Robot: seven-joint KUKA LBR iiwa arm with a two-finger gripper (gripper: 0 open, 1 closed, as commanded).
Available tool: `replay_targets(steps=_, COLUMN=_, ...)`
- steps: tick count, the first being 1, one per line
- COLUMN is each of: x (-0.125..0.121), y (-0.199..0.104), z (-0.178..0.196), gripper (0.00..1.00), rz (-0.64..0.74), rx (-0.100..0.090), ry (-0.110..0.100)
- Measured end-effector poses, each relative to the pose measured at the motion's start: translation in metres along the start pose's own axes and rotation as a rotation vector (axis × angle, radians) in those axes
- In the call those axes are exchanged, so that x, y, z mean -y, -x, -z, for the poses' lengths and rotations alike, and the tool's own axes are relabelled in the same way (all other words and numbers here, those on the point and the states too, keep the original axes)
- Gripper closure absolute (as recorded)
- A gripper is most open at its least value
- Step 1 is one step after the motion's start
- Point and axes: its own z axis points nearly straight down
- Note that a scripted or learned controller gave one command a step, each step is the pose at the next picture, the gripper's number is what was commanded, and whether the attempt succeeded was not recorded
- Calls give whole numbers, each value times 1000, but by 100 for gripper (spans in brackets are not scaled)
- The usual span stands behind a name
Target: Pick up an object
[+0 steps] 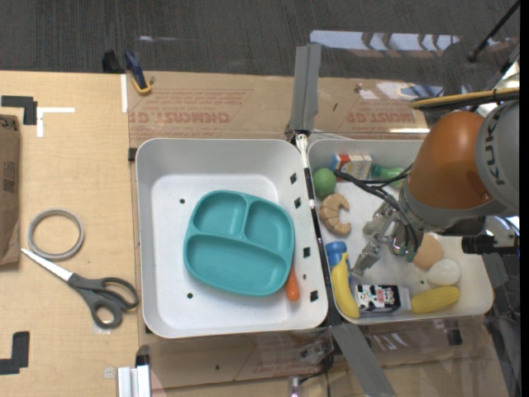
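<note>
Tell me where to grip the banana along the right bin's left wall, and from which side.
Grip the banana at mid-length, coming from above, fingers closing across its narrow width. It lies flat, lengthwise beside the bin wall, so a side approach looks blocked.

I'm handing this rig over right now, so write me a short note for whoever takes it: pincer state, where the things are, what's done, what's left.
Pincer: low over the right bin, nothing visibly held; finger state unclear.
Right bin: croissant, green ball, banana, small black-and-white carton, white egg, second yellow piece.
Left bin: teal divided plate, carrot at its edge.
Done: nothing lifted.
Left: grasp and lift one object.
</note>
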Motion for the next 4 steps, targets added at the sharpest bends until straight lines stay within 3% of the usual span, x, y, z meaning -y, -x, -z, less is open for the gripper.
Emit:
replay_targets(steps=1, x=93, y=60, z=68, gripper=0, rz=22, rx=4, ry=0)
replay_targets(steps=2, x=79, y=35, z=0, gripper=0, rz=22, rx=1, ry=0)
replay_targets(steps=3, x=78, y=109, z=1, gripper=0, rz=-155, rx=5, ry=1)
replay_targets(steps=4, x=37, y=80, z=1, gripper=0, rz=-156, rx=2, ry=1)
